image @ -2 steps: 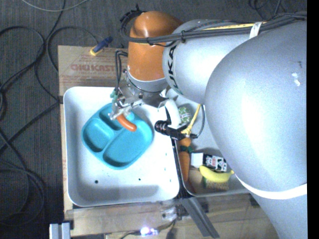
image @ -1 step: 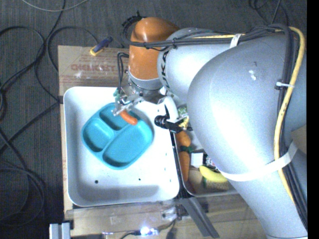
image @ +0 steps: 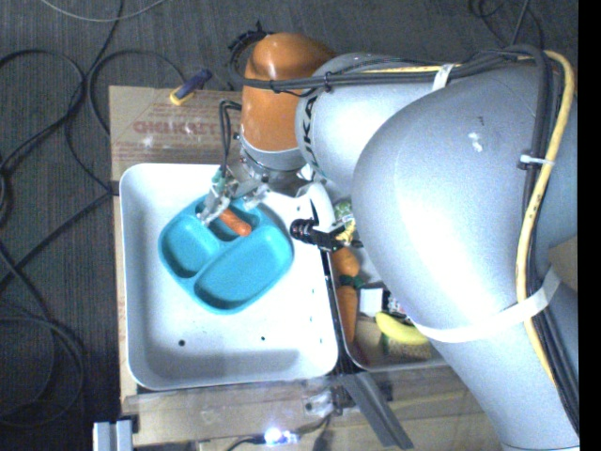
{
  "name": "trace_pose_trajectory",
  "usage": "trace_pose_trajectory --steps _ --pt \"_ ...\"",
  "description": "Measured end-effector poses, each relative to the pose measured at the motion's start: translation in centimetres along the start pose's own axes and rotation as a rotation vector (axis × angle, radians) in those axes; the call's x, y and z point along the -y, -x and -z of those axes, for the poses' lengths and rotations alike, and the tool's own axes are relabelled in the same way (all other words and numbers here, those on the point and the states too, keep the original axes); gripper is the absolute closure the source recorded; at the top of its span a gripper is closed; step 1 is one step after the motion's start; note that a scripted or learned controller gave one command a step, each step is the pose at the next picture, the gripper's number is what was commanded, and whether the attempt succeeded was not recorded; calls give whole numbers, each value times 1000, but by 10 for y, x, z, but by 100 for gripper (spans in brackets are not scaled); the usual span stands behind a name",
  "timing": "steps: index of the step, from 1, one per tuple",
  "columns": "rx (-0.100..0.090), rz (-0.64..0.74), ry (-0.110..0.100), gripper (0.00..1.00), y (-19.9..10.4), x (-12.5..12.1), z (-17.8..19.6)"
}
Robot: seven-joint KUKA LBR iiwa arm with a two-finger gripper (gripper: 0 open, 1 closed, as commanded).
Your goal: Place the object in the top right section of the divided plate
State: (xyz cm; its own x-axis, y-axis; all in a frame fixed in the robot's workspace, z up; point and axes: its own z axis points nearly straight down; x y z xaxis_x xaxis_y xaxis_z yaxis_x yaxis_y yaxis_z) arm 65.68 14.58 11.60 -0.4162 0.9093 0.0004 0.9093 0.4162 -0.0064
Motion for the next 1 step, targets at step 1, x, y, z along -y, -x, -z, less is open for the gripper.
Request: trace_pose_trajectory --steps 1 --pt "0 0 0 0 0 0 0"
